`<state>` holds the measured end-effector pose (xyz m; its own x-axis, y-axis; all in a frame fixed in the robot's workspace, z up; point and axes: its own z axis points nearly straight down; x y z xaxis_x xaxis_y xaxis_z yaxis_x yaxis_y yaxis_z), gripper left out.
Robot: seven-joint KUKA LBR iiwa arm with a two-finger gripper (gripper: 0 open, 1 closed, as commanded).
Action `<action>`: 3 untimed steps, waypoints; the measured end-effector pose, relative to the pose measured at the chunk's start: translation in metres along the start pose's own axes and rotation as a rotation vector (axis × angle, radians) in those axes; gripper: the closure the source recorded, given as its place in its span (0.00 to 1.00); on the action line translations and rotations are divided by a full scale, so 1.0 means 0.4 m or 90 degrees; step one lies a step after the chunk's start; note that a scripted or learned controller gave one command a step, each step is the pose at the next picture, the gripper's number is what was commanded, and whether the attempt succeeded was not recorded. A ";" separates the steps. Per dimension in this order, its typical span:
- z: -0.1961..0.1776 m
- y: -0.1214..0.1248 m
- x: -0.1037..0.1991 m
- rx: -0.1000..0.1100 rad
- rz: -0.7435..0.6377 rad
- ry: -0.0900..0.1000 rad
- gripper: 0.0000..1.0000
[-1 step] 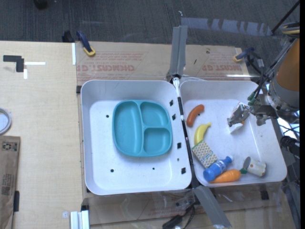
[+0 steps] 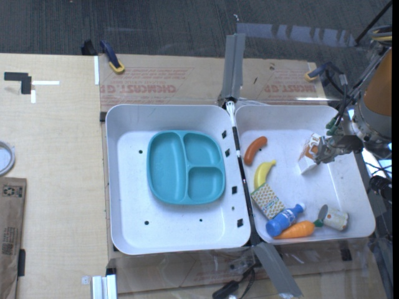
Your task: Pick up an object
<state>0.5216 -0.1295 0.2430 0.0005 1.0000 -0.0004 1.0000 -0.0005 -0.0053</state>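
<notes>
The arm is reaching in from the right, its end effector [image 2: 322, 152] hanging over the far right part of the right bin [image 2: 349, 185]. A small white and orange object [image 2: 311, 148] is sitting right at the tip of the end effector, touching it or just beside it; from where I am standing I cannot tell whether it is being pinched, nor how the end effector is set.

The rest of the things in the right bin are lying well apart from the arm. An orange sausage-shaped toy [image 2: 255, 149] is lying near the bin's left wall, toward the far side. Just nearer than it, a yellow banana [image 2: 264, 173] is lying at a slant. Below the banana, a patterned little packet [image 2: 267, 200] is resting, and next to that a blue bottle [image 2: 284, 219] is lying on its side, touching an orange carrot [image 2: 295, 230] along the near edge. To the right of the carrot, a small pale cylinder with a grey and green end [image 2: 333, 218] is lying on its side.

In the left bin [image 2: 121, 185], a teal divided plate [image 2: 186, 167] with three compartments is sitting about in the middle. Both bins are standing side by side on the table [image 2: 50, 167], with a brown cardboard sheet [image 2: 168, 76] lying behind them.
</notes>
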 end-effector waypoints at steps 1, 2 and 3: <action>0.356 0.010 -0.094 -0.001 -0.020 0.001 1.00; 0.355 0.011 -0.094 -0.002 -0.021 0.001 0.00; 0.382 -0.111 -0.044 -0.001 -0.007 0.001 0.00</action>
<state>0.4766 -0.1472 0.0906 -0.0101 0.9999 0.0009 0.9999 0.0101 -0.0032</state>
